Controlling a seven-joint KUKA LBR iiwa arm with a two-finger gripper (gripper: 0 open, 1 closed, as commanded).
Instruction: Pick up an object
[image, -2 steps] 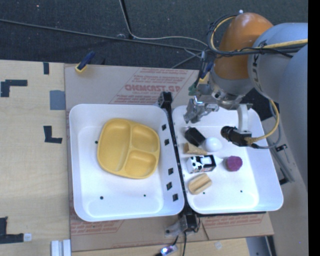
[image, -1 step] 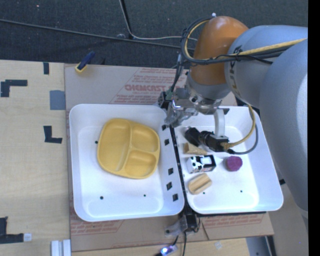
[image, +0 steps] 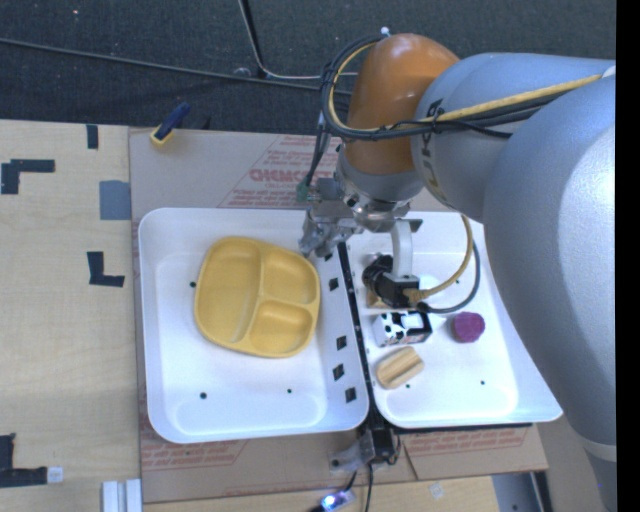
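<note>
A yellow divided plate (image: 256, 296) lies flat in the left white bin (image: 160, 330). In the right white bin (image: 480, 400) sit a small black-and-white toy (image: 402, 326), a tan bread-like piece (image: 399, 368) just in front of it, and a purple lump (image: 467, 326) to its right. My gripper (image: 322, 240) hangs at the back of the ridge between the two bins, just beyond the plate's far right corner. I see nothing held in it. The orange-banded wrist hides the back of the right bin.
The arm's big grey body covers the right side of the view and the right bin's far edge. Cardboard (image: 260, 170) lies under both bins. A small blue and yellow object (image: 170, 122) rests on the bench at the back left.
</note>
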